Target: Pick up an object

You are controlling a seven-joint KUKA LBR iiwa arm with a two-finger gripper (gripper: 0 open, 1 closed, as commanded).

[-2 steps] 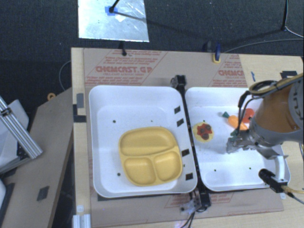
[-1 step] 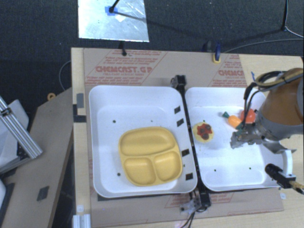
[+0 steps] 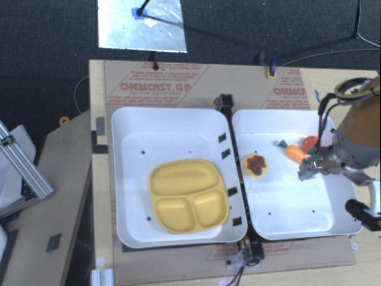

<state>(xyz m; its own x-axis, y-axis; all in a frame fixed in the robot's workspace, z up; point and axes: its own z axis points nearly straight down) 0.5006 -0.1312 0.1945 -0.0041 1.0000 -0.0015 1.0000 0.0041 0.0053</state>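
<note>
The orange carrot-like toy (image 3: pixel 293 152) lies near the far edge of the right bin (image 3: pixel 280 216), toward its right corner, with a red round piece (image 3: pixel 309 142) touching it on the far side; the gripper (image 3: pixel 309 168) hangs just beside the carrot's near end; whether it is spread or pressed together I cannot tell. A small pizza toy (image 3: pixel 256 164) sits by the bin's left wall; a yellow divided tray (image 3: pixel 188 194) fills the left bin (image 3: pixel 134 139). This looks like the approach step; next comes centring over the carrot, then descending.
</note>
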